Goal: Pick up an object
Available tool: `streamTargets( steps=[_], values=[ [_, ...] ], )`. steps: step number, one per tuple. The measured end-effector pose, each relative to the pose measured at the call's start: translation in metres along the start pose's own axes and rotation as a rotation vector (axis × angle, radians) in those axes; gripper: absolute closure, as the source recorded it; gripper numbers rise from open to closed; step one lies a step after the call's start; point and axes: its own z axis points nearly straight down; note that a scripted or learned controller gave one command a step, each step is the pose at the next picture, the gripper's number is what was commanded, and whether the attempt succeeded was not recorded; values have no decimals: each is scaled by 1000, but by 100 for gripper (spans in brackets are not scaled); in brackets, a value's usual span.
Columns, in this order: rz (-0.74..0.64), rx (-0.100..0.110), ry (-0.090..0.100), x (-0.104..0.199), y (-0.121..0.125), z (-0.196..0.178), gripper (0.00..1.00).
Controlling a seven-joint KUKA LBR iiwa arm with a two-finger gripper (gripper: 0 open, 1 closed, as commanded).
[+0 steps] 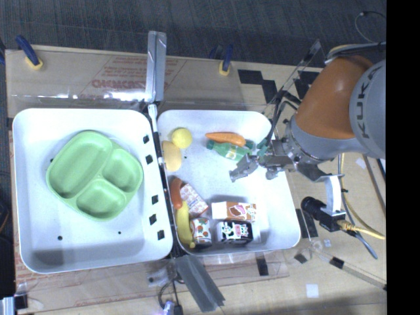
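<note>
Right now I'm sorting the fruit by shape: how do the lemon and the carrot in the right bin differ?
The lemon is yellow and round; the carrot is orange and long. The lemon sits near the bin's left wall, the carrot lies nearer the middle, closer to the gripper. Both lie in the right bin, near its far edge.

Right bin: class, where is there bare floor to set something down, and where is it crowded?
Bare floor lies mid-bin, between the lemon and carrot above and the cartons below, under the tool. The left wall is crowded with the banana and packets. The left bin has bare floor around the green plate.
</note>
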Motion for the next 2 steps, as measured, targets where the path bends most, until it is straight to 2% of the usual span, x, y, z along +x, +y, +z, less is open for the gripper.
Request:
streamTargets(
  steps=[1,2],
  values=[
    [-25,-4,-1,-9,49,149,0],
    [-12,-6,0,-4,3,128,0]
  ],
)
